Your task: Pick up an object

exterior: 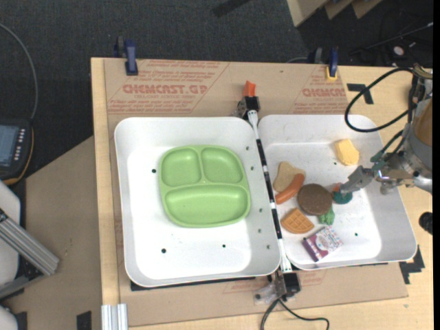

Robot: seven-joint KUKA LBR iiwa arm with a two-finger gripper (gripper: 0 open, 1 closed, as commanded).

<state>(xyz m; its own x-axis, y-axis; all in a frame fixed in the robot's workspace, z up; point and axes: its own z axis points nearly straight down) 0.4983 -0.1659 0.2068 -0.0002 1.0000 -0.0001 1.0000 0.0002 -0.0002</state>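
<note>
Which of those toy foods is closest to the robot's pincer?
The small green piece, just left of the pincer and beside the round brown patty. The yellow cheese block and waffle lie farther off.

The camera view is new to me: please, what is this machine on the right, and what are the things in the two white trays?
One camera looks down at a slant on a bench. The machine reaching in from the right is a robot arm; its claw hangs low over the right bin, near a small green toy. I cannot tell if it holds anything. That bin contains toy food: a yellow cheese block, a bread slice, a sausage, a brown patty, a waffle and a purple packet. The left bin holds a green divided plate. The arm should pick up one object.
</note>
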